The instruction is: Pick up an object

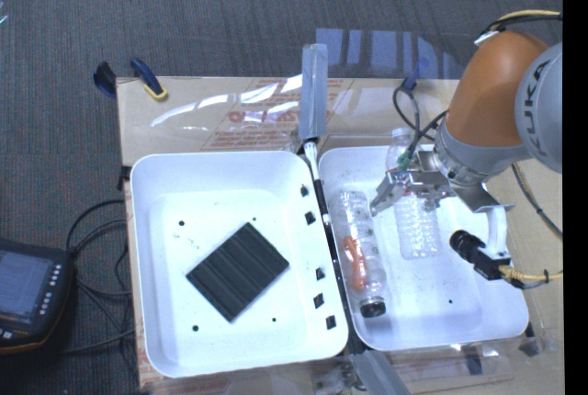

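the gripper (404, 186) hangs low over the right bin (501, 315), above the upper end of a clear plastic bottle (415, 223) lying on the bin floor. whether it is spread or pinching cannot be told from this angle, and no object is seen held. a second clear bottle with orange contents (360, 260) lies just beside the bin's left wall, likely harder to reach. a dark ribbed pad (238, 270) lies flat in the left bin (152, 191), well apart.
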### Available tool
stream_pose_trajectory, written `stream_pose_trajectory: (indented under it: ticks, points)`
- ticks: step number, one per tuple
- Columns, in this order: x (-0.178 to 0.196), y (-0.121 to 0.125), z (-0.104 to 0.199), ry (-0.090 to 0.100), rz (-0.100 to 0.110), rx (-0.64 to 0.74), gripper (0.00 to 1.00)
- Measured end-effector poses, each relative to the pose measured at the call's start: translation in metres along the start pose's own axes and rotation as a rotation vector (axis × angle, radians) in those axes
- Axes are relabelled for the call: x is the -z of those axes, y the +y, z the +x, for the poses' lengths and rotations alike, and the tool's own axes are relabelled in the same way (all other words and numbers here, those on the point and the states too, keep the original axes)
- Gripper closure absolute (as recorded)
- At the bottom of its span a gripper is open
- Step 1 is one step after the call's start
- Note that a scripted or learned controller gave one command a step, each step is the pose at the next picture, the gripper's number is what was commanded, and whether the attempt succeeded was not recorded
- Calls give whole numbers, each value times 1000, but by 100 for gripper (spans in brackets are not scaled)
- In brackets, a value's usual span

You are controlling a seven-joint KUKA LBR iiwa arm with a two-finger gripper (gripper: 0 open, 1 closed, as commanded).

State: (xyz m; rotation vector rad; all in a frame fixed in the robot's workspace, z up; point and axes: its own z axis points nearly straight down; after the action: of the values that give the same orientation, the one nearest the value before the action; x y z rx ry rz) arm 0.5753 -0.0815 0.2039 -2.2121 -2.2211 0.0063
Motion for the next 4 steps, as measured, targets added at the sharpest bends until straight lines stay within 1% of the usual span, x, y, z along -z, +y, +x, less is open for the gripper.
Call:
stream_pose_trajectory:
  ticks: [1,2,3,4]
  points:
    - [-26,37,-60,-1,-2,42,0]
    - [-66,33,-122,0,-3,54,0]
    - [-109,71,-128,0,-6,171,0]
    - [-100,72,-127,0,-6,173,100]
